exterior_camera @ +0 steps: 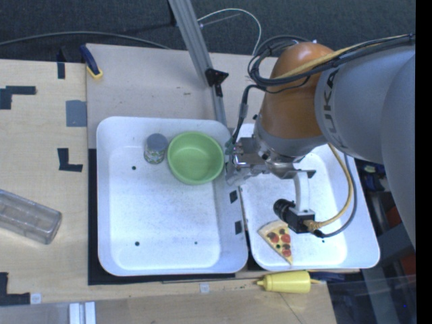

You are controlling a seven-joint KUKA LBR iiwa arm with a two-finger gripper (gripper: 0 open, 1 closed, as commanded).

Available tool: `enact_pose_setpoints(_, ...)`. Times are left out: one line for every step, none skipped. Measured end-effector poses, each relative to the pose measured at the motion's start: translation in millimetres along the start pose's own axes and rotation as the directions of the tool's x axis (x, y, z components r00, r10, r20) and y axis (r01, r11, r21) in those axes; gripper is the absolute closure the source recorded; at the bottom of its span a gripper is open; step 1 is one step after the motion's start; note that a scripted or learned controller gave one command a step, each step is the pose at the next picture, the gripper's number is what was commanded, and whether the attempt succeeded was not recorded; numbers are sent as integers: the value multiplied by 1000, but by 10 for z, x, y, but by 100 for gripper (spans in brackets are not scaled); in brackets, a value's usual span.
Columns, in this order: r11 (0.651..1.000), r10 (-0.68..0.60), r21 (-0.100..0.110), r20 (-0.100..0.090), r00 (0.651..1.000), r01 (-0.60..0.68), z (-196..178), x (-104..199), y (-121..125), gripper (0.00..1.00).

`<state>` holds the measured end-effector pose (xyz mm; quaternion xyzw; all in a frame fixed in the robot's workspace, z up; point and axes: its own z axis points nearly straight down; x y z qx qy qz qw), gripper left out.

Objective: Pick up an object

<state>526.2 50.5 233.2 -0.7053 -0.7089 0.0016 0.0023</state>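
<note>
In the left bin [162, 248] a green bowl [195, 157] stands upright at the back right, with a small grey-lidded jar [155, 148] just left of it. A toy pizza slice [278, 239] lies at the front of the right bin [351, 248]. My gripper [236, 160] hangs over the divide between the two bins, right beside the bowl's right rim. The arm's orange band and grey body [297, 106] hide the back half of the right bin.
A black connector on a yellow cable [295, 215] dangles from the arm over the right bin. A yellow bottle [287, 282] lies in front of the bins. A clear plastic container [27, 218] rests far left. A slanted metal pole [192, 32] stands behind.
</note>
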Motion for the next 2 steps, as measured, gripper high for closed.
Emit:
enact_pose_setpoints(1000, 0, -1, 0, 1000, 0, 32, 402, -207, 100)
enact_pose_setpoints(1000, 3, -3, 1, 1000, -3, 29, 375, -197, 0)
